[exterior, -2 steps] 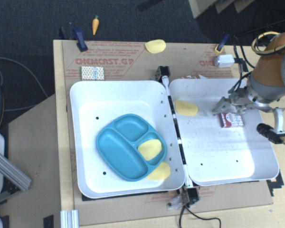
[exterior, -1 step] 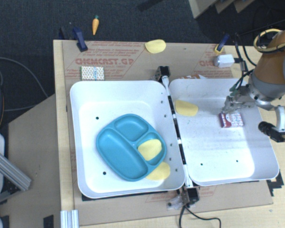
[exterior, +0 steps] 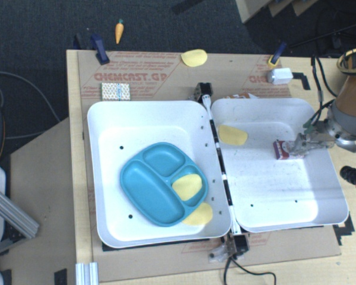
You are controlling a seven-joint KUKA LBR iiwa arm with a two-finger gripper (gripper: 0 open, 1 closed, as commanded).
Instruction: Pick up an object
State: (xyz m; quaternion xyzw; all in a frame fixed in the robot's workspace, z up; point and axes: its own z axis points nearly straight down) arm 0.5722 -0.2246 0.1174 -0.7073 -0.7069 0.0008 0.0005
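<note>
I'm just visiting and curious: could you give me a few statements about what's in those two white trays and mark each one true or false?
1. A blue divided plate lies in the left bin. True.
2. A yellow piece sits in one of the plate's compartments. True.
3. The gripper is over the left bin. False: it is in the right bin, beside a small red object.
4. The right bin holds a blue plate. False: it holds a yellow piece and the red object.

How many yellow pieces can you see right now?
4: one on the bench beyond the bins, one in the right bin, one in the blue divided plate, one beside that plate. More may be hidden.
</note>
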